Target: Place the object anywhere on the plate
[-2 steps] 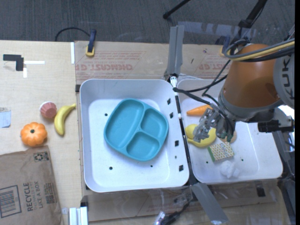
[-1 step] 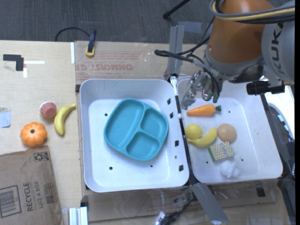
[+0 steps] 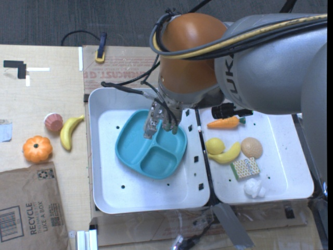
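Teal plate (image 3: 151, 163), 3 compartments, lies flat in the left bin (image 3: 94, 155), toward its back and right of centre.

My gripper (image 3: 160, 125) hangs over the plate's back compartment, close to the rim nearest the right bin (image 3: 307, 184). The 2 fingers (image 3: 150, 124) point down and stand narrowly apart; blue plate shows through the gap and I see nothing between them. Whether the tips touch the plate I cannot tell.

My arm (image 3: 265, 61) comes in from the right and covers the back edge of both bins, with its orange band (image 3: 192, 40) directly above the gripper.

Right bin, 6 loose items:
- carrot (image 3: 225, 123) at the back, lying across
- lemon (image 3: 214, 145) near the divide between the bins
- banana (image 3: 230, 154) touching the lemon
- tan ball (image 3: 252, 147) just beside the banana's tip
- chequered block (image 3: 245, 167) in front of the banana
- white lump (image 3: 254, 188) nearest the front

Which of these is the object for the task I cannot tell; all 6 are well apart from the plate.

Bench left of the bins: small pumpkin (image 3: 37, 149), second banana (image 3: 70, 132), pink cupcake (image 3: 53, 122) touching or just beside it, and a cardboard sheet (image 3: 31, 212) at the front corner.
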Robot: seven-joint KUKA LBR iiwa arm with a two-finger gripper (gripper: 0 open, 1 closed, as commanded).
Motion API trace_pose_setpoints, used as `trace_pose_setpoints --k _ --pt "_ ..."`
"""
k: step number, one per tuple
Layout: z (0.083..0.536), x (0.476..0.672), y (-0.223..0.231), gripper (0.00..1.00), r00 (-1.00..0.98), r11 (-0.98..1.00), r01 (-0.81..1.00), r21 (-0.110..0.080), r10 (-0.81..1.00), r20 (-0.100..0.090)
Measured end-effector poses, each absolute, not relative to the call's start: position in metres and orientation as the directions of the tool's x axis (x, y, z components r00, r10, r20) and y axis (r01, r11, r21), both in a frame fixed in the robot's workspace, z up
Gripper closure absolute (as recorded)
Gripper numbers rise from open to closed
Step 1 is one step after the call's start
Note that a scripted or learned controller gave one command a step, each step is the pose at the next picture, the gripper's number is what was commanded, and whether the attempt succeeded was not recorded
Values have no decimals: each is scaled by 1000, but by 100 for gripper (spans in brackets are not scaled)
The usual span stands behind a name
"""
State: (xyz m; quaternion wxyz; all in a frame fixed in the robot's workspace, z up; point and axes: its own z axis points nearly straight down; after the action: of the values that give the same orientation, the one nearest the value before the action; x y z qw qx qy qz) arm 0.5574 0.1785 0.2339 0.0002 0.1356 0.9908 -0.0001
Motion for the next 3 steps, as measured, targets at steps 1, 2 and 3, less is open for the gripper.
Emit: trace_pose_setpoints --k 1,2,3 --pt "147 544 143 100 -798 798 603 -2 603 1" --pt "109 548 146 100 -77 77 997 20 997 15" --pt "191 567 70 100 -71 71 997 -2 997 -3"
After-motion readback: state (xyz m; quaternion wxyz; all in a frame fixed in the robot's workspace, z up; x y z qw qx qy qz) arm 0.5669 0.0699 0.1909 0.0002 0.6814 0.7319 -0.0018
